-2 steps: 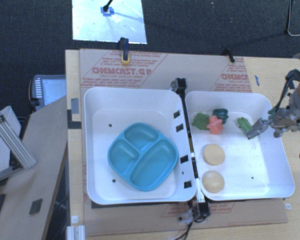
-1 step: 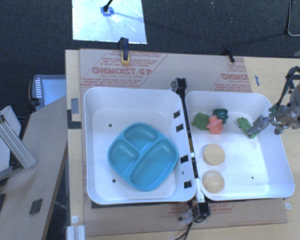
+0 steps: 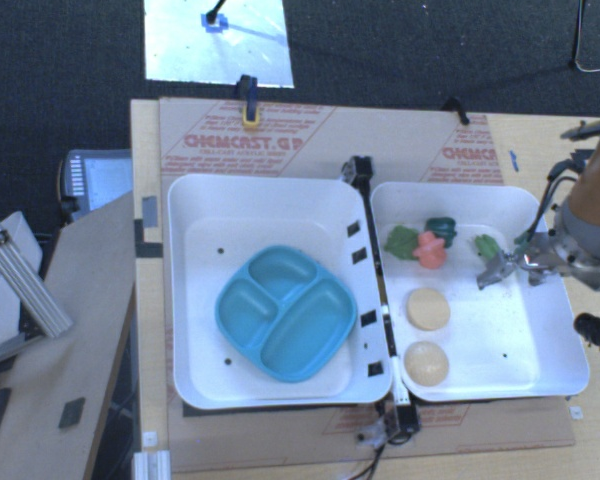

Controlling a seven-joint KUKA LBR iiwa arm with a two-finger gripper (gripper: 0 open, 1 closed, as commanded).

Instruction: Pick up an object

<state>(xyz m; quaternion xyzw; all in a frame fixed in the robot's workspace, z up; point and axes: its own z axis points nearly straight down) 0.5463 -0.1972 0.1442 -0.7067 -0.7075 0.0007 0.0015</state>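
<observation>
While nothing has left the bins yet, the task reads as barely begun.
Claw: the claw hangs low over the right bin, near its right wall, fingers spread apart and nothing between them.
Arm: the arm reaches in from the right edge.
Nearest object: a green piece lies just beside the claw, on its far side; contact cannot be told.
Other objects: a pink toy, a dark green piece and a light green piece cluster at the far left of the right bin; two pale discs sit nearer, by its left wall.
Left bin: the left bin holds a blue tray.
Done: the approach, by my judgement.
Left: closing on one object and lifting it.
</observation>
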